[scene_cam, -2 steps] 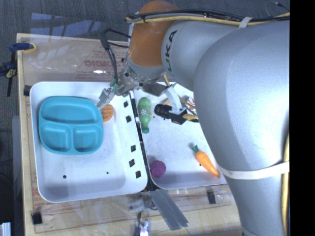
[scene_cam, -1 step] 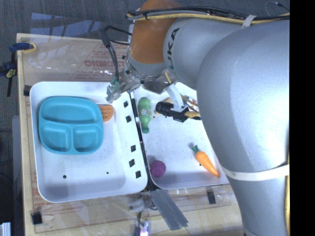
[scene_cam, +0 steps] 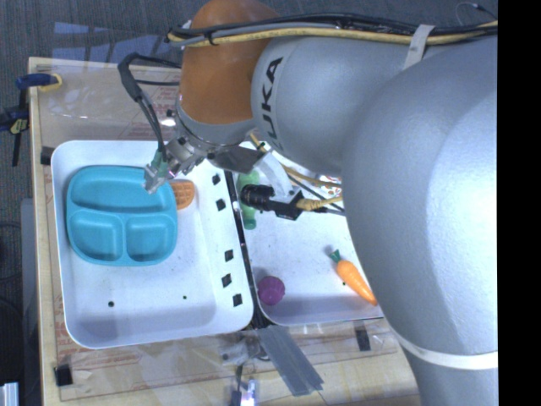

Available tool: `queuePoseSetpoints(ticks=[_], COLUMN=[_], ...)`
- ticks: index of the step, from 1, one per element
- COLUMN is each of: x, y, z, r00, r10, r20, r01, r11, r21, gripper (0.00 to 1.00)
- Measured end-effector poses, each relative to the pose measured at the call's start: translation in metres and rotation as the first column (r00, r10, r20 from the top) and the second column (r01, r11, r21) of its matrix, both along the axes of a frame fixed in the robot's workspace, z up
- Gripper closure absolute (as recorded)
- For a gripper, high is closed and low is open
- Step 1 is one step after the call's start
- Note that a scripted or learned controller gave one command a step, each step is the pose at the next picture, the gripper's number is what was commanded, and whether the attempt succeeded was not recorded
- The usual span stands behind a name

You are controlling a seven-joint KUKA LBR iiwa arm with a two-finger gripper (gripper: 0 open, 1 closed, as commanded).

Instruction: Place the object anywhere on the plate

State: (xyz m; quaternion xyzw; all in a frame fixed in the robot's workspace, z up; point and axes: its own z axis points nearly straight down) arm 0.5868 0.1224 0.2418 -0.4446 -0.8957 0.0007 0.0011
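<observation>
You're looking down on two shallow white plastic bins side by side: left bin (scene_cam: 127, 311), right bin (scene_cam: 296, 269). The grey arm with the orange band (scene_cam: 221, 57) comes in from 3 o'clock and covers most of the right bin's upper half.

The blue three-compartment plastic plate (scene_cam: 121, 214) sits in the left bin, toward its 10 o'clock corner, with the large compartment at 12 o'clock and the two small ones at 6 o'clock.

The two-finger gripper (scene_cam: 158, 176) is at the plate's 1 o'clock edge, its tip right over the rim of the large compartment. Too small and cluttered to resolve here, so you can't tell if it's apart, together or clamped on anything.

A small orange rounded object (scene_cam: 183, 194) lies on the left bin floor, just beside the plate at its 3 o'clock edge and at 4 o'clock from the gripper tip. It's off the plate; whether it touches the rim isn't clear.

In the right bin: a green toy piece (scene_cam: 248, 200) near the divider, partly under a black cable connector; a purple round toy (scene_cam: 271, 290) toward 7 o'clock; an orange toy carrot with green top (scene_cam: 352, 277) toward 4 o'clock, close to the arm's edge.
</observation>
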Motion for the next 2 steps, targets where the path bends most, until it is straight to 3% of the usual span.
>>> queuePoseSetpoints(ticks=[1,2], x=[0.02,-0.028], y=[0.058,0.086], z=[-0.032,-0.007], r00=[0.994,0.764], r10=[0.108,0.645], r20=[0.002,0.001], r01=[-0.108,-0.645], r11=[0.994,0.764], r21=[0.0,0.0], gripper=[1.0,1.0])
